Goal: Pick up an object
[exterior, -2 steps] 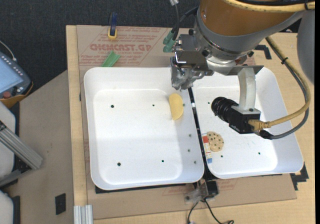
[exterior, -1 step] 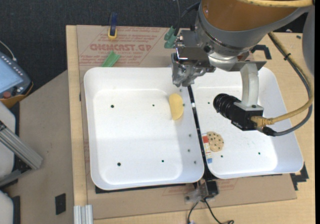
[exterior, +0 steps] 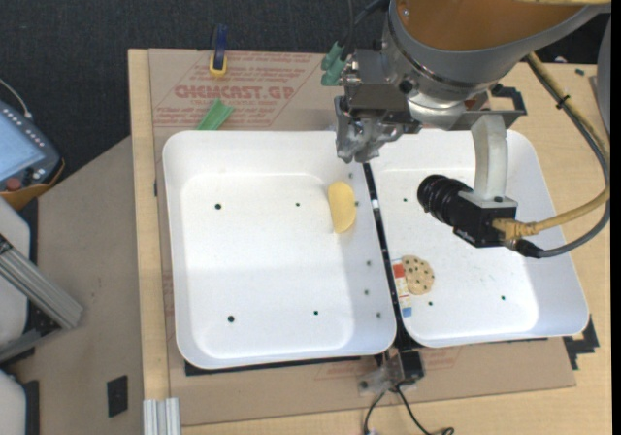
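Looking down at a slant on a bench with two shallow white bins, side by side. Nearest the viewer, well short of the gripper (exterior: 361, 150) and in the bin on the arm's side (exterior: 543, 258): one round speckled cookie-like disc (exterior: 417, 274), with one small red-and-blue card (exterior: 402, 289) touching it, hard against the dividing rim. Farther in, just short of the gripper and almost beneath it, in the other bin (exterior: 243, 268): one pale yellow piece (exterior: 342, 207), lying flat close to the same rim. Judged the likeliest thing to pick up.

Hung low over the far end of the divide between the bins, carrying nothing visible; could not tell whether released or clenched. Beside it, out over the arm's-side bin: one black wrist camera (exterior: 456, 205).

Beyond the gripper, on the cardboard: one green clip (exterior: 215, 115) and one blue-and-yellow clamp (exterior: 219, 60).

Risks, as judged: coming straight down might strike the rim rather than the yellow piece; its rounded shape might roll or slip out of a pinch.
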Controlling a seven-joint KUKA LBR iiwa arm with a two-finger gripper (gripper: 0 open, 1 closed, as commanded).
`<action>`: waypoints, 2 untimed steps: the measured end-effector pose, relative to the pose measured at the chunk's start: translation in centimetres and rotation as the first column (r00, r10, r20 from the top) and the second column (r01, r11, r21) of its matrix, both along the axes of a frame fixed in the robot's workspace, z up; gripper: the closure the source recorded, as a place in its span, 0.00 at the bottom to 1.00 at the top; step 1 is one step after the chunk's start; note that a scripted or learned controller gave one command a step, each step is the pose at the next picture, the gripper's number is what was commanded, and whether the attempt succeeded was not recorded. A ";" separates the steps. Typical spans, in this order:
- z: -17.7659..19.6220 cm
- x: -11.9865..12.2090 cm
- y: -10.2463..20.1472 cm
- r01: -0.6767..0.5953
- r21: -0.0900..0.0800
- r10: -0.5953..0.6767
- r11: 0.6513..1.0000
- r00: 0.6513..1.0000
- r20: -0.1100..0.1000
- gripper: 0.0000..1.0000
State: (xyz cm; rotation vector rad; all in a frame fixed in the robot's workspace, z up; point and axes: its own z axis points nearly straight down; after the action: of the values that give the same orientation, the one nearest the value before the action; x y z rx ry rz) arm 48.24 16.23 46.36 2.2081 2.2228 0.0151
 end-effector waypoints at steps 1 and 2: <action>1.0 0.0 0.1 -0.001 0.000 0.001 1.000 1.000 0.002 1.00; -9.9 -0.5 2.0 0.005 -0.005 -0.005 1.000 1.000 -0.025 1.00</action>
State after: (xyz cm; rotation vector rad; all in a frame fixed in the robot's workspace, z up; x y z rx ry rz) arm 47.77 18.22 36.46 2.2233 2.2276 -0.0190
